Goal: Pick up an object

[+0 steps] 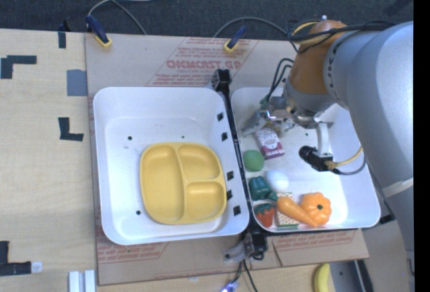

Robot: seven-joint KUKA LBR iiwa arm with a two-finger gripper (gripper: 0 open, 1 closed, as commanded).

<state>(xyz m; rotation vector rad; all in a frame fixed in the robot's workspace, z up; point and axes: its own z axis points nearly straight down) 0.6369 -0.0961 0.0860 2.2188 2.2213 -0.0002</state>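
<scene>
My gripper [267,120] is low over the back left part of the right bin [356,170], under the orange wrist band. Just in front of it, touching or nearly touching, lies a small maroon and white packet [270,143]. Whether the packet is gripped is not visible. In front of the packet sit a green ball [253,160], a white egg [277,181] and a teal piece [259,186]. Along the bin's front edge lie a carrot [295,210], an orange pepper [317,207] and a red strawberry [265,216].
The left bin [114,150] holds a yellow divided plate [183,182]. A black cable connector [316,158] hangs from the wrist over the right bin. The divider wall [232,143] between the bins runs close to the gripper's left. A banana [324,278] lies off the bench in front.
</scene>
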